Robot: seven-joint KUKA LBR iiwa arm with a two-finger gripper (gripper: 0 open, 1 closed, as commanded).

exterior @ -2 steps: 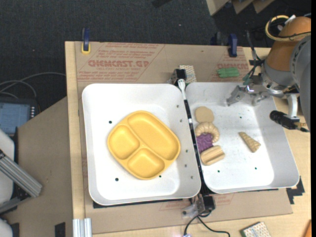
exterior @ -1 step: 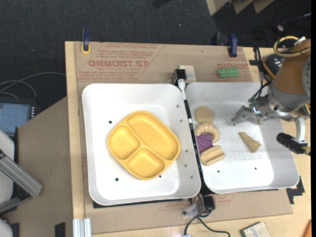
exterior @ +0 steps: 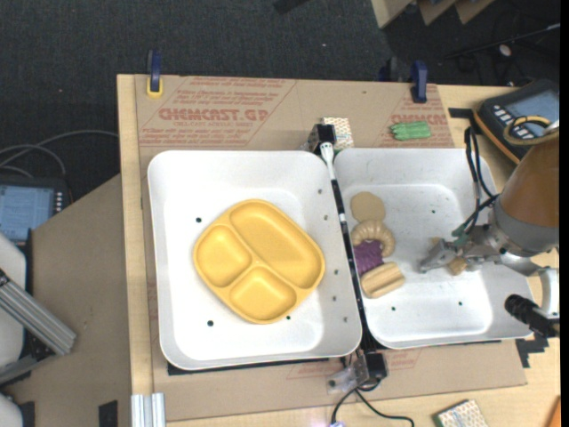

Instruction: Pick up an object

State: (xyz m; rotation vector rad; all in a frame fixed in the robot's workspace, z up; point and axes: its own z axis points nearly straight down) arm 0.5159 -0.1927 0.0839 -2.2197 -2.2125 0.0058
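Note:
In the right bin [exterior: 427, 323], along its left side, lie several toy foods: a round tan cookie [exterior: 366, 207], a beige croissant-like piece [exterior: 372, 233], a purple piece [exterior: 367, 255] and a tan bread-like block [exterior: 382, 280]. My gripper [exterior: 440, 258] is low inside the same bin, right of centre, about a hand's width to the right of the tan block and apart from all of these. A small tan thing [exterior: 457, 266] shows right at the gripper; whether it is gripped is unclear.
The left bin [exterior: 178, 310] holds a yellow three-compartment plate [exterior: 258, 259]. A ridge with black clips divides the bins. A green item [exterior: 411, 131] lies on the cardboard behind the right bin. A yellow-black device [exterior: 520, 123] sits at the far right.

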